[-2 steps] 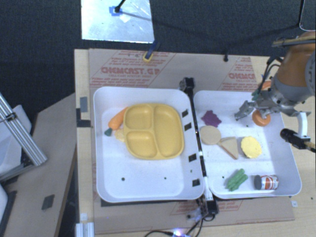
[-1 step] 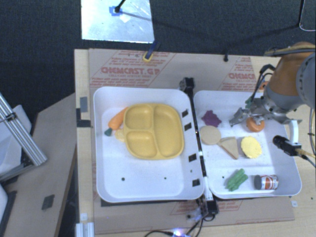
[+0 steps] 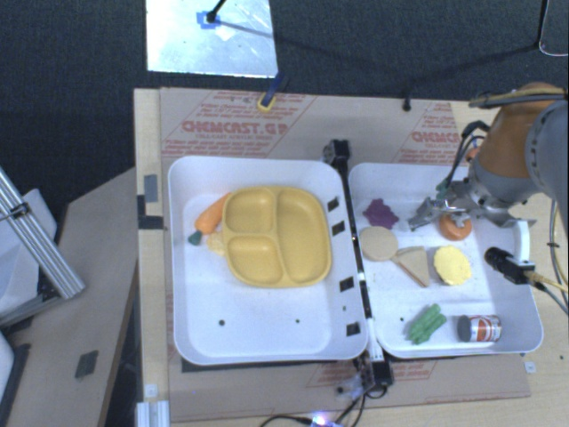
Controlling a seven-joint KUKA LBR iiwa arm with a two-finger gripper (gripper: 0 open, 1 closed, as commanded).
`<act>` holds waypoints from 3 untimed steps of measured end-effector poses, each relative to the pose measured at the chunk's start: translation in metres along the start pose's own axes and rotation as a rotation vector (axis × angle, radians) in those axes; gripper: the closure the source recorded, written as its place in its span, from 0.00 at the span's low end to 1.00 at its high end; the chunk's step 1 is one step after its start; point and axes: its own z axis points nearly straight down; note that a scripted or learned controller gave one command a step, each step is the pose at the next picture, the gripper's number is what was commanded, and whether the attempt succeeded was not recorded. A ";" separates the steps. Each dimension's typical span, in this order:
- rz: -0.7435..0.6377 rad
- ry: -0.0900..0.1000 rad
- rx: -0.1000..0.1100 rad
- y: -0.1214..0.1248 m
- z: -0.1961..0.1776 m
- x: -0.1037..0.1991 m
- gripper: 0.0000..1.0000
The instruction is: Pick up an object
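Observation:
In the right bin (image 3: 524, 327), my gripper (image 3: 430, 213) hangs low over the upper middle, reaching in from the right. An orange round object (image 3: 456, 229) lies just right of the gripper's tip, partly under the wrist. A purple piece (image 3: 380, 213) sits to the gripper's left. Below them lie a tan disc (image 3: 379, 243), a tan wedge (image 3: 414, 263) and a yellow lump (image 3: 452, 265). Along the front of the bin are a green piece (image 3: 426, 323) and a small can (image 3: 480, 329).
The left bin (image 3: 191, 310) holds a yellow divided plate (image 3: 271, 237), with a carrot (image 3: 210, 214) against its left edge. A black clamp strip (image 3: 352, 238) runs between the bins. A black fitting with a cable (image 3: 508, 266) juts over the right bin's right side.

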 end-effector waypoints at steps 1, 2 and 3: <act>-0.001 -0.006 -0.011 0.003 -0.014 -0.002 1.00; -0.001 0.000 -0.002 0.010 -0.059 0.000 1.00; -0.002 -0.001 -0.002 0.014 -0.105 0.006 1.00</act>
